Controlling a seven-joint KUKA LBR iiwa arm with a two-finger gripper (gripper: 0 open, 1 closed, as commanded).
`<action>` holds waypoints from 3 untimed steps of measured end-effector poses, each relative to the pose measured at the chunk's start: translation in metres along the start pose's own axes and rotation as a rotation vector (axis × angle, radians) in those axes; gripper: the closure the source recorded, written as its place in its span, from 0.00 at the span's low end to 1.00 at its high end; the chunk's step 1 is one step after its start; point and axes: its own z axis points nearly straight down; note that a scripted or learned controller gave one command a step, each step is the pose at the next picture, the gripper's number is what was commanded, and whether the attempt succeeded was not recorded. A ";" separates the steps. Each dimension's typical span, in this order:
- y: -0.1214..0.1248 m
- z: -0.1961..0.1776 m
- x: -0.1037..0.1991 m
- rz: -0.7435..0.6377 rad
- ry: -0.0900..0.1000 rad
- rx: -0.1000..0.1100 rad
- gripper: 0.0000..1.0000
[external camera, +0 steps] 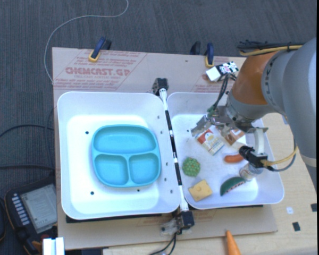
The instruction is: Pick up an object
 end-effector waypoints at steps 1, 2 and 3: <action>0.000 -0.009 0.000 0.000 0.000 0.003 1.00; 0.000 -0.019 0.000 0.000 0.000 0.003 1.00; 0.000 -0.029 0.000 0.000 0.000 0.002 1.00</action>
